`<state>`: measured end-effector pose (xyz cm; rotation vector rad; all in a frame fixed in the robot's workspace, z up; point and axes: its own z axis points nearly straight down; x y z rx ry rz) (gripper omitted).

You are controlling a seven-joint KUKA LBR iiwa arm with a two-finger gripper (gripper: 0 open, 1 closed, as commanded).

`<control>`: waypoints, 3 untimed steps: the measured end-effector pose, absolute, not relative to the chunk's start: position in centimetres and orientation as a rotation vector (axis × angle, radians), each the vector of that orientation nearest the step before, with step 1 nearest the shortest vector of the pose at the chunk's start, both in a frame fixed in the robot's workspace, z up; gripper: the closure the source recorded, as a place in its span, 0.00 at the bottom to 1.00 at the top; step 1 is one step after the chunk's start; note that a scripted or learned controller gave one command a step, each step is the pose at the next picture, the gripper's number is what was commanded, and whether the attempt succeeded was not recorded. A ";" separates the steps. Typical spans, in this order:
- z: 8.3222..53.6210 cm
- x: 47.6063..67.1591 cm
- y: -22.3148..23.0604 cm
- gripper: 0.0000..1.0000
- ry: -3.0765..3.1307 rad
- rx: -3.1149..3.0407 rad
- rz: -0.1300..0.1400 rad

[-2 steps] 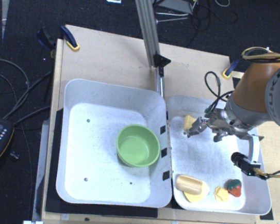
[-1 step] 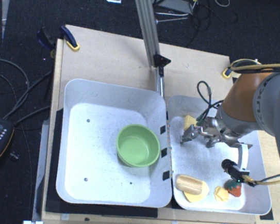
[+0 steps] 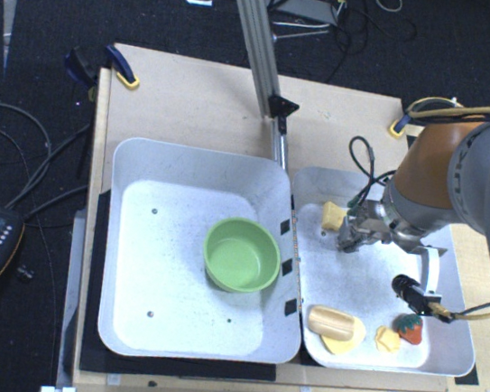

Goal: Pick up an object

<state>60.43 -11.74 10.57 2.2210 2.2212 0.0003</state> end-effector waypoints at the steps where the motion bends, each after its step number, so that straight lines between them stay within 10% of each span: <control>1: 15.0 60.5 -12.4 1.00 2.219 2.220 0.003; 3: 20.3 60.4 -12.1 1.00 2.222 2.221 -0.001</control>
